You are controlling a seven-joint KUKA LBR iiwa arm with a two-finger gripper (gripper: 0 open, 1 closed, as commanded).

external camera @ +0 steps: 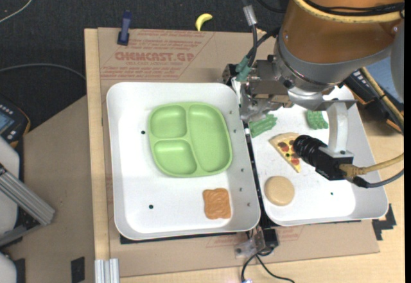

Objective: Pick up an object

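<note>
My gripper [257, 107] hangs low over the left edge of the right bin [359, 208], under the arm's big orange band. Directly in front of it lies a green toy vegetable [262, 125]; I cannot tell whether the two touch. A second green piece [316, 120] lies farther right, partly under the arm. A pizza slice [284, 145] and a round tan bun [280, 190] rest in the same bin. The left bin [128, 166] holds a green divided plate [191, 139] and an orange waffle-like piece [217, 203].
A black cylinder with a yellow cable [319, 158] juts over the right bin beside the pizza slice. A small yellow banana [203, 20] and a blue clip [124, 28] lie on the cardboard behind the bins. The two bins' walls meet just left of the gripper.
</note>
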